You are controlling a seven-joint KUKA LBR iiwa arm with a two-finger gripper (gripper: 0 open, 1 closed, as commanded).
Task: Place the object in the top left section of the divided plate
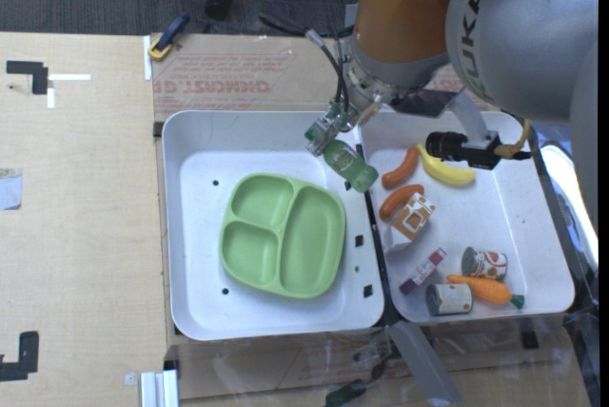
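Where bins meet, green can [350,165] — banana [445,170] beside.

Light green divided plate [284,246] in white bin [190,205]; at two o'clock, darker green object [350,164]; yellow banana [445,170]; orange carrot [483,290].

the green divided plate [283,234] lies unobstructed in the left bin [190,205]; toys crowd the right bin [542,234].

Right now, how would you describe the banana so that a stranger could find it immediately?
Look in the right bin, near its far edge. The banana lies there, beside an orange-red sausage on its left. It is the only yellow, curved thing in that bin.
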